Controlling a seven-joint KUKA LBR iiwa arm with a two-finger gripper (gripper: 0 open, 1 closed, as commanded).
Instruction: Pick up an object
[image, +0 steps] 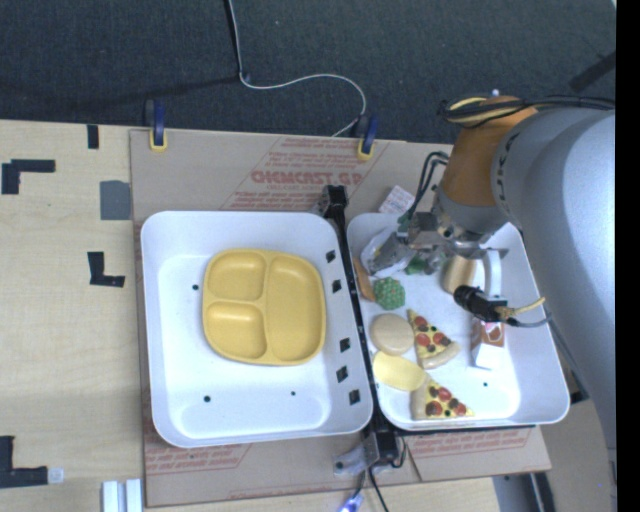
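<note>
Hovering low in the right bin, gripper sat just above the toy broccoli; couldn't tell its state. Nothing lifted: pizza slices, bun lay loose. Pick not done.

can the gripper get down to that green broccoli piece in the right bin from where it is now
Probably yes. The gripper hangs just above the broccoli at the right bin's left edge, with nothing lying over it. The bin wall and the round cookie sit close beside it, which could crowd the grasp.
</note>
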